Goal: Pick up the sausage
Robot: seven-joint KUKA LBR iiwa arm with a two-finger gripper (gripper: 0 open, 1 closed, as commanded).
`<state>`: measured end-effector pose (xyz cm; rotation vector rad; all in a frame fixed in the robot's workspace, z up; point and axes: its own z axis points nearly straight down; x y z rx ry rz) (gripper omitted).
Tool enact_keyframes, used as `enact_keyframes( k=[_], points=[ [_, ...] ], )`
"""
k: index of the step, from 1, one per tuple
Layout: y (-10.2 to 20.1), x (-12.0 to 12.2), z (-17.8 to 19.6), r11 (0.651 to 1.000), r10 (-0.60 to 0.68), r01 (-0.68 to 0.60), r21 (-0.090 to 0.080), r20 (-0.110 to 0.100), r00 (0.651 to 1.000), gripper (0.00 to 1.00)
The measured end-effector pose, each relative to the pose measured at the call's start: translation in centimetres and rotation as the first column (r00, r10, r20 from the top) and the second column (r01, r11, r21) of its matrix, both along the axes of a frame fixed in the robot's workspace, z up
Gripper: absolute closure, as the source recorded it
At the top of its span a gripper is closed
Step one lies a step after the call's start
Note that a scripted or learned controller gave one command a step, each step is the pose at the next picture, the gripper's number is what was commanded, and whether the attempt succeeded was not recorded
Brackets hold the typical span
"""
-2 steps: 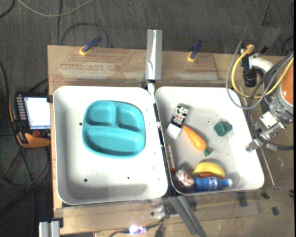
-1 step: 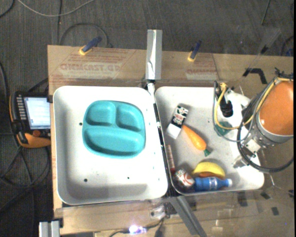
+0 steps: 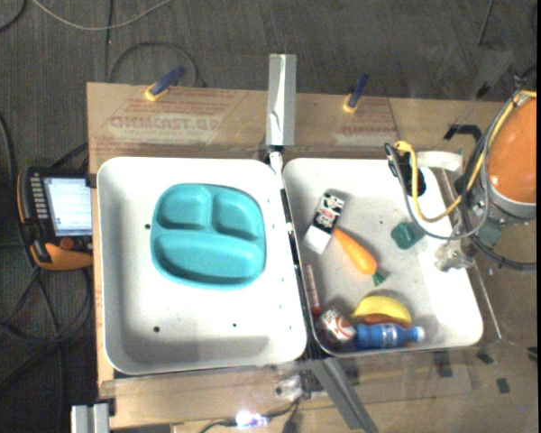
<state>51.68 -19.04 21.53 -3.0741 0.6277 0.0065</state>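
The sausage (image 3: 312, 283) is a thin reddish-brown stick lying lengthwise against the left wall of the right bin (image 3: 437, 327). My gripper (image 3: 453, 256) hangs over that bin's right edge, below the arm's orange band (image 3: 514, 156). It is far to the right of the sausage, about a bin's width away, with nothing seen in it. A small teal object (image 3: 406, 234) lies just left of the gripper.
In the right bin lie a black-and-white box (image 3: 330, 209), a carrot (image 3: 357, 251), a banana (image 3: 383, 309), a blue bottle (image 3: 388, 336) and a red can (image 3: 334, 326) near the sausage's lower end. The left bin (image 3: 126, 314) holds a teal divided plate (image 3: 210, 234).
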Motion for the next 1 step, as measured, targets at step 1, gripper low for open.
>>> enact_keyframes(
  k=[1],
  points=[
    [-1.63,-2.26,-7.13,0.979,0.202,-0.202,0.001,0.001,0.979,1.00]
  ],
)
